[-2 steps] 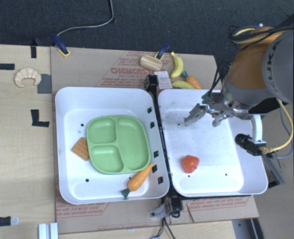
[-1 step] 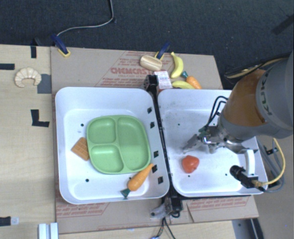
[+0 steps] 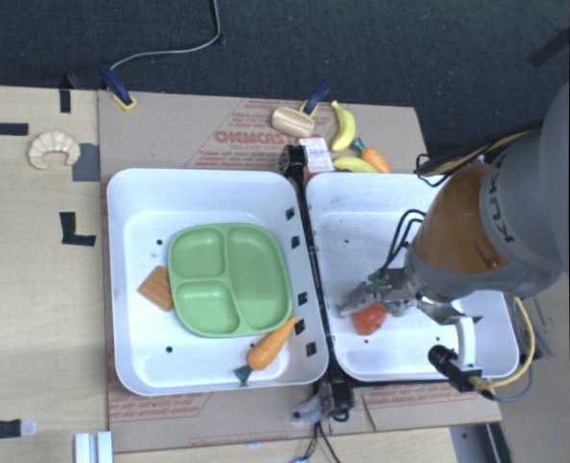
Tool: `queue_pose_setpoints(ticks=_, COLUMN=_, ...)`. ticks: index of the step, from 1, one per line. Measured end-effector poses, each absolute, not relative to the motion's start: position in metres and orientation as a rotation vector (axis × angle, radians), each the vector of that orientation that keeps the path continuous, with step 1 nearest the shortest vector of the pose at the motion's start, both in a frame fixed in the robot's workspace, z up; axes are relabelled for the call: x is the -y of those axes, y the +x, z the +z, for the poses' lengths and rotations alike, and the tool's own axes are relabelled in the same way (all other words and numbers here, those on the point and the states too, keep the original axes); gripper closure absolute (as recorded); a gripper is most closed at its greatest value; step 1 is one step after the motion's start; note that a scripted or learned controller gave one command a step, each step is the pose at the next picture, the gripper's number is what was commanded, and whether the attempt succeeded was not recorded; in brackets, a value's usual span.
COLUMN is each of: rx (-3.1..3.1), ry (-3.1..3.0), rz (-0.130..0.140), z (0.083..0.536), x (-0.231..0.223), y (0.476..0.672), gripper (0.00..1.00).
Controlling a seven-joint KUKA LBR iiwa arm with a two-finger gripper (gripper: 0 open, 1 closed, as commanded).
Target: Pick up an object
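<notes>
Green divided plate (image 3: pixel 230 280), orange carrot (image 3: pixel 269 347), red-orange tomato (image 3: pixel 369 319), white bins (image 3: pixel 130 201)

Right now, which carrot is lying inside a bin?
The big orange carrot lies in the left bin, just below the green plate. The other carrot lies outside, on the cardboard by the bananas.

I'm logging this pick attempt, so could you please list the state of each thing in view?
green plate: flat in the left bin, nothing in its compartments
carrot: lying in the left bin at the plate's lower edge
tan wedge: lying against the plate's left edge
red object: resting on the right bin's floor
gripper: low over the red object
croissant: on the bench
</notes>
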State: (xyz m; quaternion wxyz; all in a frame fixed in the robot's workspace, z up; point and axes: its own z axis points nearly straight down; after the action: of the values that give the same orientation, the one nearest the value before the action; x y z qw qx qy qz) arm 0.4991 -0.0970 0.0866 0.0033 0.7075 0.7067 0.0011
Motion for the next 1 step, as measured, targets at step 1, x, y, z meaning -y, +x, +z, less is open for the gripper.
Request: queue_pose_setpoints(ticks=1, rx=-2.214, ry=2.216, rz=0.007, z=0.0973, x=0.0972, y=0.5007, gripper=1.0)
